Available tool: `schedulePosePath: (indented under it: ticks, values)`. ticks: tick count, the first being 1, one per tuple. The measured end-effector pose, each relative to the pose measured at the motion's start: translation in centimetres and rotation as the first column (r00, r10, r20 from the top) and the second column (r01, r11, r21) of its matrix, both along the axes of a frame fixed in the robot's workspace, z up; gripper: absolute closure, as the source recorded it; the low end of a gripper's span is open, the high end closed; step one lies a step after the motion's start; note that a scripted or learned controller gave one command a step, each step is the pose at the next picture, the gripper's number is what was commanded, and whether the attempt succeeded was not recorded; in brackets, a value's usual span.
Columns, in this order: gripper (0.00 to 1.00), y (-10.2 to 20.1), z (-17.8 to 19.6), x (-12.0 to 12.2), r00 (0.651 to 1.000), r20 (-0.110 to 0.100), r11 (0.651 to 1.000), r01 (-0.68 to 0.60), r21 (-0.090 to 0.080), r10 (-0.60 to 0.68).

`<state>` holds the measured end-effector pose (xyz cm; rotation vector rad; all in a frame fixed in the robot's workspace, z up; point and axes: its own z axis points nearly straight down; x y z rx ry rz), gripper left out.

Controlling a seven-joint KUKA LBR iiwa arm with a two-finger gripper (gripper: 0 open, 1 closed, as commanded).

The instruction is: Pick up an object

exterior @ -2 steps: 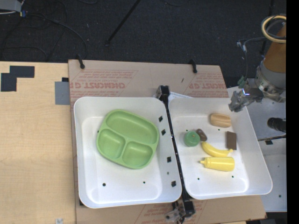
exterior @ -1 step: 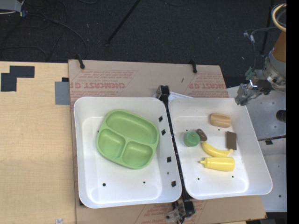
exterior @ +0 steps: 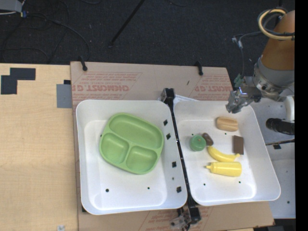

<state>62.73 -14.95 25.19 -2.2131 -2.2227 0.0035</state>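
While the left bin holds a green plate, food toys fill the right bin.

A cardboard sheet lies under both bins; black cables trail beyond the counter's far edge.

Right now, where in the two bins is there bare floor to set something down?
Right bin: the near strip below the yellow bottle is bare, and so is the far-left corner above the green round object. The middle is crowded: bread roll, brown block, banana. Left bin: bare floor rings the green tray, widest along the near edge.
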Motion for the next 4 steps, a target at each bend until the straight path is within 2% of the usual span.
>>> schedulePosePath:
  ticks: [1,4]
  values:
    - [1.0,6.3,-0.4,-0.8,1.0,0.0,1.0,-0.001,0.0,0.001]
    - [1.0,20.8,-2.9,-3.3,1.0,-0.001,1.0,0.0,-0.001,0.0]
